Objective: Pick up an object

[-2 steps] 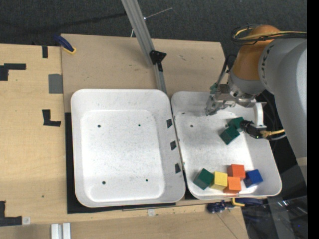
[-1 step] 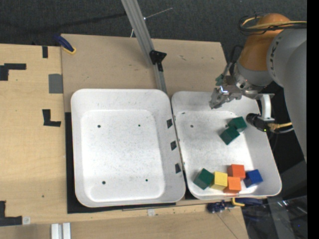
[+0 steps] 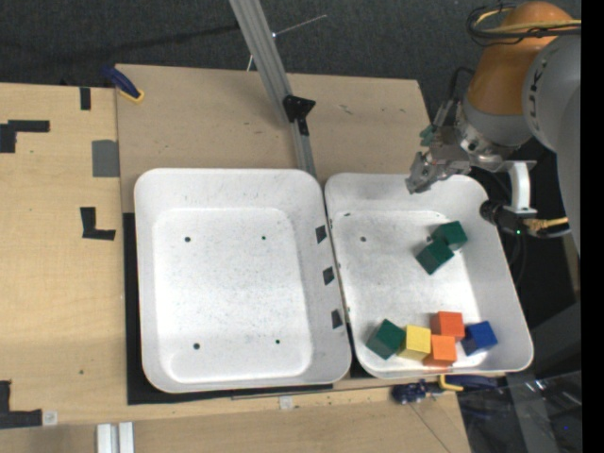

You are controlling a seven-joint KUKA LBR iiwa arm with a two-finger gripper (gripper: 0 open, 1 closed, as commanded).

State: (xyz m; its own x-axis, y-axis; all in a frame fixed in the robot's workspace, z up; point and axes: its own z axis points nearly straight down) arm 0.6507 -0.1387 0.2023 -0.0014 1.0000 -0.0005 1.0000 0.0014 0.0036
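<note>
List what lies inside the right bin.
The right bin holds two dark green blocks mid-bin, plus a green, yellow, two orange and a blue block along its near edge. Nothing visibly covered.

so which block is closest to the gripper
The green block highest in the right bin, touching a second green one. The rest cluster at the bin's near edge, far from the gripper.
</note>
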